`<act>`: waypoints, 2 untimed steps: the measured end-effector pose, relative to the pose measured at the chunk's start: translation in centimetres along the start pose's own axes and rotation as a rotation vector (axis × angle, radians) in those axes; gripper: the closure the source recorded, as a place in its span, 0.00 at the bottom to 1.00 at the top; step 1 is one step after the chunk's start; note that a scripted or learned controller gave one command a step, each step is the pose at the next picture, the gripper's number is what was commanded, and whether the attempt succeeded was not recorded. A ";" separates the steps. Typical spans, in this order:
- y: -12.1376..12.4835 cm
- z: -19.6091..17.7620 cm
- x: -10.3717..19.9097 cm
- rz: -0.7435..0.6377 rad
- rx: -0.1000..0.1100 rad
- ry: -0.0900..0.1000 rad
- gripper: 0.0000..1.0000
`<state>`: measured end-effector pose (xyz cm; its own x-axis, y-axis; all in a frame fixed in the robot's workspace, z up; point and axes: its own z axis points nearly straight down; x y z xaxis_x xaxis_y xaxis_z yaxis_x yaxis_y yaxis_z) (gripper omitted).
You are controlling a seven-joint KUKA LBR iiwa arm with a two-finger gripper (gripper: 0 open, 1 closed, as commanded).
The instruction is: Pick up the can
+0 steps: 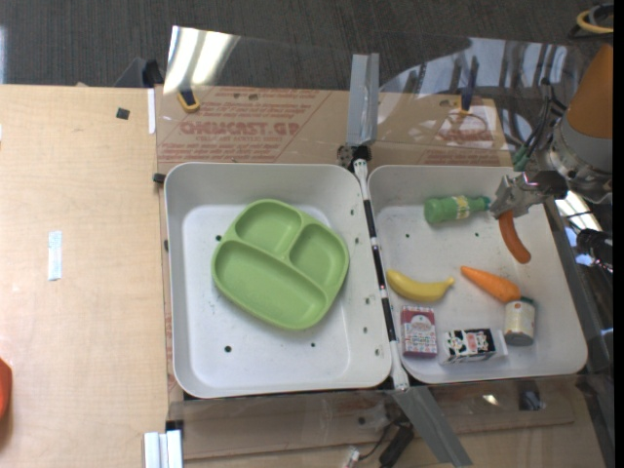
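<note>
A robot test bench in a lab or workshop.

Two shallow white bins (185,291) sit side by side on a plywood bench (78,261), with clear plastic panels (263,115) standing behind them and dark carpet beyond. The robot arm (590,115), grey with an orange band and loose cables, reaches in at the right. Toy food such as a plastic banana (419,285) and a carrot (490,283), plus a green divided plate (281,262), are practice props rather than household things.

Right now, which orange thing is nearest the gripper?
The sausage, at the gripper; the carrot lies farther down, by the can.
</note>
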<state>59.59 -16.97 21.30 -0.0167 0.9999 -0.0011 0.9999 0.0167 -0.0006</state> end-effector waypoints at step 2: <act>6.6 -1.6 16.8 0.185 0.000 0.000 1.00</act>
<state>65.90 -0.09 22.86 0.1679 0.9858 -0.0017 0.9858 -0.1679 -0.0002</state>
